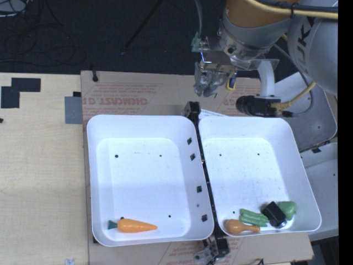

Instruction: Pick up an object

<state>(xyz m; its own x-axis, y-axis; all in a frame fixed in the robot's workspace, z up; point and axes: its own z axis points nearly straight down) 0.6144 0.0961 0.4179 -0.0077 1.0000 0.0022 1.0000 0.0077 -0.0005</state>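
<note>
White plastic fills most of my view: two shallow bins side by side on the bench, the left bin (99,148) holding a lone orange carrot (135,226) near its front edge, the right bin (292,148) holding a small pile in its front corner, a tan pear-shaped piece (241,227), a green pod (253,217), a black block (273,213) and a green lump (288,207), all touching or just beside one another. My tool (208,86) hangs high behind the bins, over the cardboard sheet (138,93) near the back end of the divide, well apart from every object. It has hold of nothing; how wide it stands I cannot tell, since it is small and blurred from here. So I judge the pick has not begun and I am at the approach step. Next I need to choose a target. The carrot looks the easier one, lying alone with room around it, though close to the wall; then bring the tool forward over it, turn it across the carrot's narrow width and descend
</note>
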